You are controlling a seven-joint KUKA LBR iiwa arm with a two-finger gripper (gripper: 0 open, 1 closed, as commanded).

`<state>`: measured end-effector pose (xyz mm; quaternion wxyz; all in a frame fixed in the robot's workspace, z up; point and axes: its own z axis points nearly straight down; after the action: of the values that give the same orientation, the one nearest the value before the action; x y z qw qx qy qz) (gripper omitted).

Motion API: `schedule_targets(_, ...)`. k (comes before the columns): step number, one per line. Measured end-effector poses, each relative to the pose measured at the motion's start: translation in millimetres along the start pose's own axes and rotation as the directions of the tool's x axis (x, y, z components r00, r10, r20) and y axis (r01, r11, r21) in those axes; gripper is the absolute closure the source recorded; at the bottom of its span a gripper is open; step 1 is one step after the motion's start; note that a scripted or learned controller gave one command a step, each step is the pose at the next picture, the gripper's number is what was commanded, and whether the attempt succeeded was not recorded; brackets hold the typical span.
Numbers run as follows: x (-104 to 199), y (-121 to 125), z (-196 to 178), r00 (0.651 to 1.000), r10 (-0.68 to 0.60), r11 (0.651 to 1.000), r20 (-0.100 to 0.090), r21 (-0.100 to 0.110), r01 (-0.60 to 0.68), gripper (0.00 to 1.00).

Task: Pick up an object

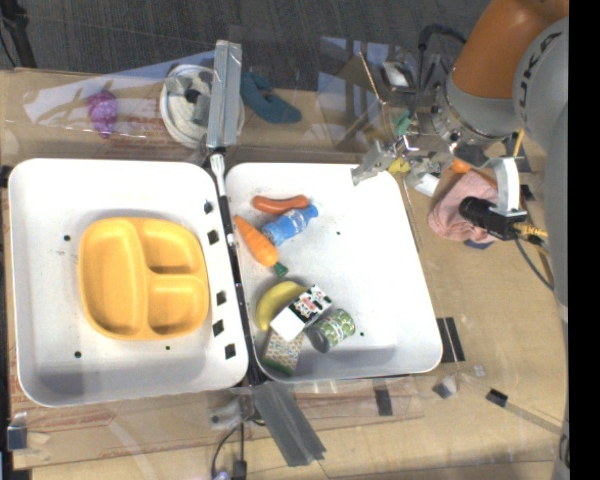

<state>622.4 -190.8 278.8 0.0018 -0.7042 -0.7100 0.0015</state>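
there, hand (380,164) above right bin (380,268)

Looks like a robotics lab: two shallow white plastic bins (400,353) taped side by side on a brown wooden desk (480,298), grey industrial arm with orange band (505,38) at the desk's right edge, loose black cables (535,258) trailing there.

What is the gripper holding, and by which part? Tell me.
Nothing that can be seen. The gripper sits above the right bin's top edge, apart from the sausage, bottle and carrot.
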Motion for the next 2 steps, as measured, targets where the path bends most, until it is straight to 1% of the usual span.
schedule_targets(1, 20.6, 15.8, 147.6, 0.998, -0.059, 0.998, 0.001, -0.001, 0.059, 0.0)
schedule_targets(2, 99.2, 14.2, 184.3, 0.999, -0.039, 0.999, 0.001, -0.007, 0.039, 0.0)
